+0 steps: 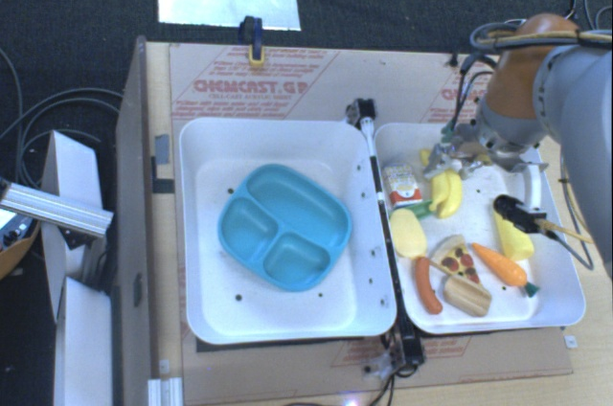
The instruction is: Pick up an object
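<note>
Bananas [445, 193] look like the pick here, right under the gripper [458, 157], which sits at the far edge of the right bin [575, 299]. Can't tell how it's set. I'd drop straight down, since the carton [404, 187] sits just left of them.

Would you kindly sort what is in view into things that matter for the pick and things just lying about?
For the pick: gripper, banana, carrot, sausage, pizza slice, right bin.
Lying about: blue divided plate, left bin, clamp.
</note>
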Available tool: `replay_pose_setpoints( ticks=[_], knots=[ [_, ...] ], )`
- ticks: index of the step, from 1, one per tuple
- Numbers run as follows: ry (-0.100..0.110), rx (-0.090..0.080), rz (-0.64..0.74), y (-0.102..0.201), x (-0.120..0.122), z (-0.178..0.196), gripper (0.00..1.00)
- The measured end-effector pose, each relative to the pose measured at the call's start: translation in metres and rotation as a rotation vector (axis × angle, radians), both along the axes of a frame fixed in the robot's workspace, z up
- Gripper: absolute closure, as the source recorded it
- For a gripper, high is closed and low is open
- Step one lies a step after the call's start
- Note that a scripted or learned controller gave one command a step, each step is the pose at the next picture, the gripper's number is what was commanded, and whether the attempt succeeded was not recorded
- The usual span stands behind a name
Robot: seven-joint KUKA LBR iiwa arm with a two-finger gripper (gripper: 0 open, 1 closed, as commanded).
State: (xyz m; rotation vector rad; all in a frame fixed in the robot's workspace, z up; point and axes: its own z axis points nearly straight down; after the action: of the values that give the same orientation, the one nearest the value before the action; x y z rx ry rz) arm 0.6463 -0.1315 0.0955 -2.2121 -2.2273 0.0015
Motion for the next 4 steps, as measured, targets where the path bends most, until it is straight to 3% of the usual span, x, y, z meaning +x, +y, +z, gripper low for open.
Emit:
replay_pose_setpoints(
  ticks=[1,2,3,4],
  knots=[
    [-0.007,0.002,0.003,0.080,-0.041,0.094,1.00],
    [-0.005,0.000,-0.003,0.075,-0.040,0.089,0.00],
    [0.002,-0.002,-0.009,0.039,-0.068,0.033,0.00],
    [0.000,-0.001,-0.007,0.039,-0.073,-0.014,0.00]
  ],
)
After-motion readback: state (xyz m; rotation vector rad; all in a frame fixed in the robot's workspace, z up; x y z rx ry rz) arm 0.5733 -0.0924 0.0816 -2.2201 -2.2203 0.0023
